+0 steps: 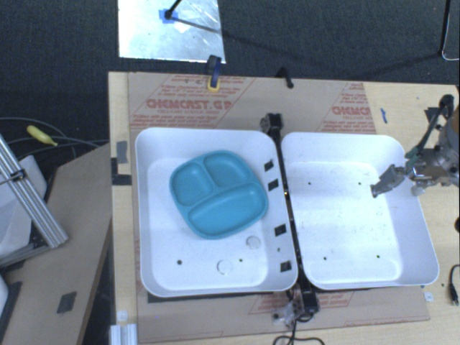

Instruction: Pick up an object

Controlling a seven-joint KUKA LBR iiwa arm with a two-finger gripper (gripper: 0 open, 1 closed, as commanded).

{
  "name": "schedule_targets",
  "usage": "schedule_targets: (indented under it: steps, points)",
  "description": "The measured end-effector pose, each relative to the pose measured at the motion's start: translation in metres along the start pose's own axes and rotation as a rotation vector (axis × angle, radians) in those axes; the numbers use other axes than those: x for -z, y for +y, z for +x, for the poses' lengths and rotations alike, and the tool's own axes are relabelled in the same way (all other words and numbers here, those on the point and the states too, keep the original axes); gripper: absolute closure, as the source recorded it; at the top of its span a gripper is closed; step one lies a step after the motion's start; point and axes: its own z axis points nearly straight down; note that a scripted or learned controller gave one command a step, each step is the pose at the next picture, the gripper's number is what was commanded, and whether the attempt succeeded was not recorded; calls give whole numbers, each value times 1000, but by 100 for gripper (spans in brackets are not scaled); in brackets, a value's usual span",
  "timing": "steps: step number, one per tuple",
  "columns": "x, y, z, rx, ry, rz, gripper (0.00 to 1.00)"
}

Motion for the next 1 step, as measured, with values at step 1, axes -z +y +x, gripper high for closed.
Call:
schedule_targets:
  steps: [1]
  points:
    - [-55,-20,98,9,6,6,0]
